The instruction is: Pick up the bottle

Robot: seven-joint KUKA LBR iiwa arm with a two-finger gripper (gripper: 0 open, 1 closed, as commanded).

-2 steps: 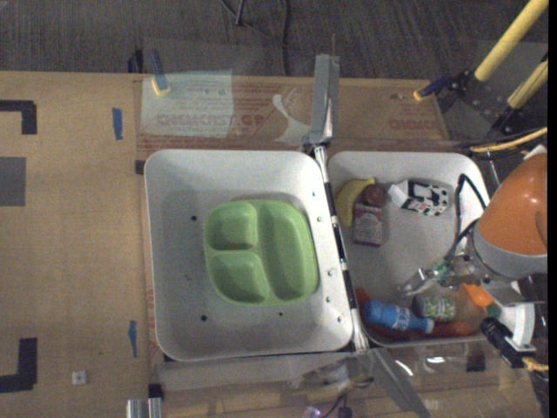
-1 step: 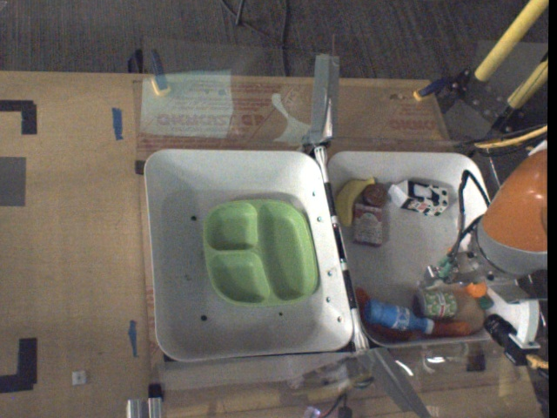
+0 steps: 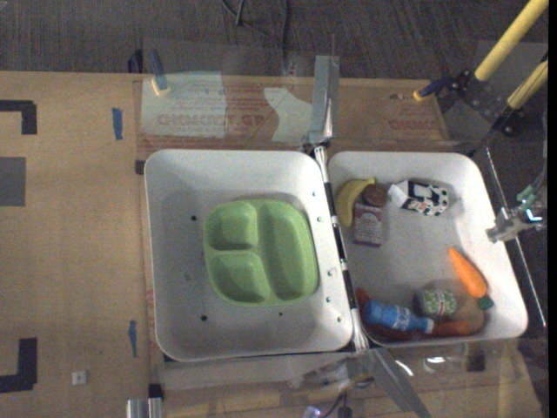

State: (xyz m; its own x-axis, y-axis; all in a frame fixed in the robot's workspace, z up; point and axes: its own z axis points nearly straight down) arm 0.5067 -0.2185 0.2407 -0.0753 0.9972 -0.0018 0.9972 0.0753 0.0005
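The bottle (image 3: 397,317) is blue with a pale label. It lies on its side at the front left of the right bin (image 3: 493,200), its cap pointing right toward a small green-labelled can (image 3: 438,302). A red item sits partly under it. My gripper (image 3: 513,223) is a small metal shape at the right rim of the right bin, well away from the bottle, up and to the right of it. Nothing is seen in it.
The right bin also holds a banana (image 3: 351,198), a dark red carton (image 3: 369,223), a black-and-white carton (image 3: 425,197), a carrot (image 3: 468,273) and a brown lump (image 3: 471,318). A green divided plate (image 3: 260,251) lies in the left bin (image 3: 174,233). Yellow poles (image 3: 513,29) stand at the back right.
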